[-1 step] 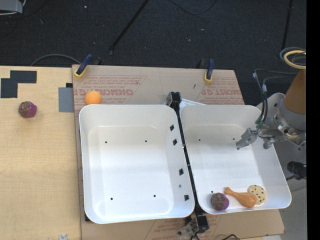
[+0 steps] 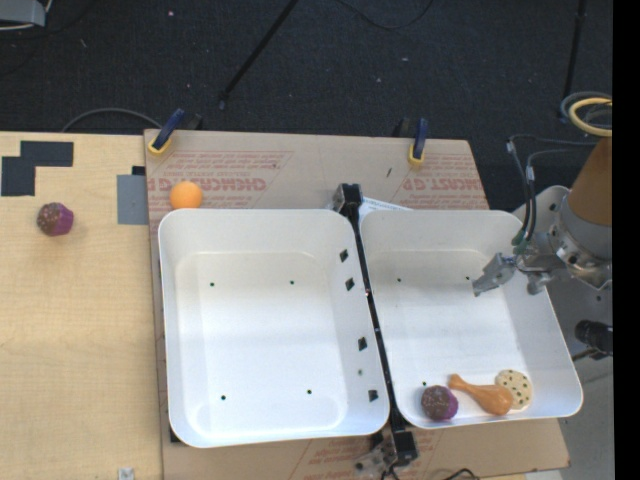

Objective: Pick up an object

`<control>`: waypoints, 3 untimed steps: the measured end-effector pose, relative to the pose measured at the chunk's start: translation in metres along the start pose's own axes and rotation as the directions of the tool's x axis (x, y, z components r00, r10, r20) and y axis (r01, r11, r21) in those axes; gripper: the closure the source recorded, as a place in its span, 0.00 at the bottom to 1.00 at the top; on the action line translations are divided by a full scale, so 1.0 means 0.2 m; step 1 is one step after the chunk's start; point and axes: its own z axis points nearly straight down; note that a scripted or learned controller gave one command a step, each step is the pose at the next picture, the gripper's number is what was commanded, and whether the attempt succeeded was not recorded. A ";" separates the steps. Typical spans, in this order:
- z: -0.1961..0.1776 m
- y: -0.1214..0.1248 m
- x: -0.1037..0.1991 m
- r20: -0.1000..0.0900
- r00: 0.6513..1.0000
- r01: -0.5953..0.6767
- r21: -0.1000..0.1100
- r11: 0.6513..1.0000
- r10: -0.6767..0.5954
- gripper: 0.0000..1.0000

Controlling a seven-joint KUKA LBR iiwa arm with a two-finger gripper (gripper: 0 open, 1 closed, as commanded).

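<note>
So the right bin has three small things bunched in its near corner: a purple ball, an orange drumstick-shaped toy and a pale speckled cookie-looking disc; ball and drumstick look like they touch or nearly so, and the disc sits right against the fat end of the drumstick. My guess is these are all light plastic or foam play-food pieces, stiff enough not to squash much; the ball will probably roll away if nudged off-centre, the disc lies flat and gives little to bite on, so the drumstick seems the easiest pick, taken across its thin neck where there's free room on both sides.

The end effector hangs over the right bin toward its far right side, up by the arm; nothing is pinched in it, and whether it's spread or pressed together I honestly cannot tell from this angle. The toys lie well apart from it, toward the camera along the same bin; it would need to come nearer and drop down.

Also a second purple ball and an orange ball sit out on the tabletop, beyond the left bin; likely out of play.
</note>
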 end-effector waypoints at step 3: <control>0.46 -0.04 0.03 0.000 1.000 0.000 0.000 1.000 0.000 1.00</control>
